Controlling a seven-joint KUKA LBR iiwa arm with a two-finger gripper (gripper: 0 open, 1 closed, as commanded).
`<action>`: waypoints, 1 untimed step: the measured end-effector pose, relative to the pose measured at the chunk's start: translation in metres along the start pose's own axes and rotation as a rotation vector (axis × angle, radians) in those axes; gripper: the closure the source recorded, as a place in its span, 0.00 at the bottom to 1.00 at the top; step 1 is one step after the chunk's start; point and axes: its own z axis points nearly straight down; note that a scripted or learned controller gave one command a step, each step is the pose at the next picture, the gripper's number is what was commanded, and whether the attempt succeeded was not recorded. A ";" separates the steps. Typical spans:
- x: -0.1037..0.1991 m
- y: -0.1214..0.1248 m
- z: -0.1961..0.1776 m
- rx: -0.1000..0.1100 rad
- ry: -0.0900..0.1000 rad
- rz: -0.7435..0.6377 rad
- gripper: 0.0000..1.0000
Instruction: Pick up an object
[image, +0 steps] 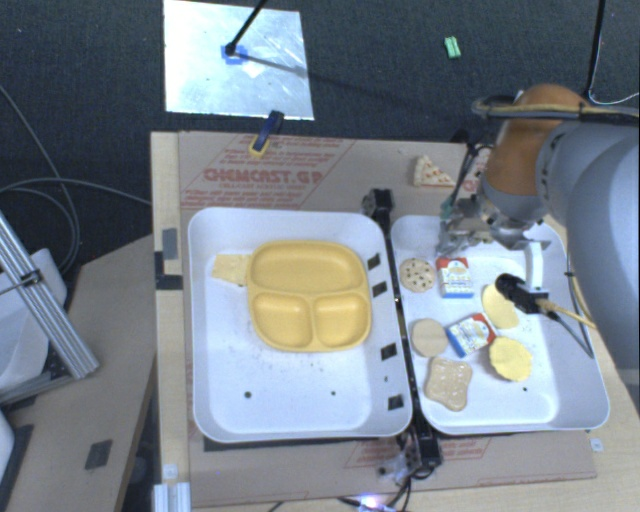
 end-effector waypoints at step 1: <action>0.000 0.000 0.001 0.002 0.000 0.000 0.00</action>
